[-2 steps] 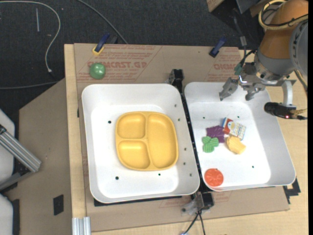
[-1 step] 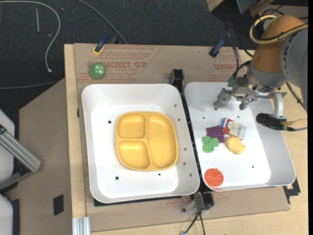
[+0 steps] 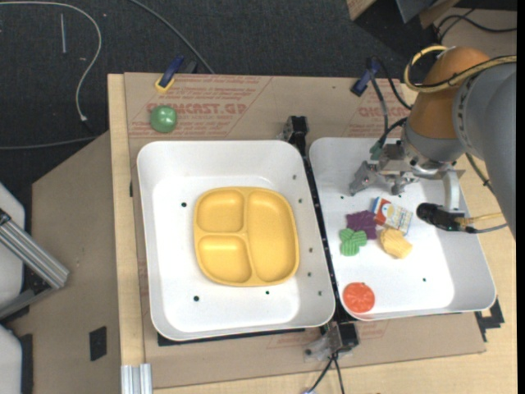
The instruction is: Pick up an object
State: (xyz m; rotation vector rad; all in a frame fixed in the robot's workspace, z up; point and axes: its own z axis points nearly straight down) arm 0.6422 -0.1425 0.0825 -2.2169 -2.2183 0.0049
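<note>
Toys lie clustered mid right bin [image 3: 459, 290]: a small carton [image 3: 392, 214], purple piece [image 3: 361, 222], green piece [image 3: 353, 241], yellow block [image 3: 396, 243]. The hand [image 3: 379, 179] hovers just behind them, fingers spread, gripping nothing; the carton lies nearest, just toward the bin's front.

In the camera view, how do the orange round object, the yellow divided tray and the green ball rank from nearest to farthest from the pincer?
1. Orange round object, at the right bin's near-left edge, below the pincer.
2. Yellow divided tray, in the middle of the left bin.
3. Green ball, on the cardboard beyond the left bin's far-left corner.
</note>
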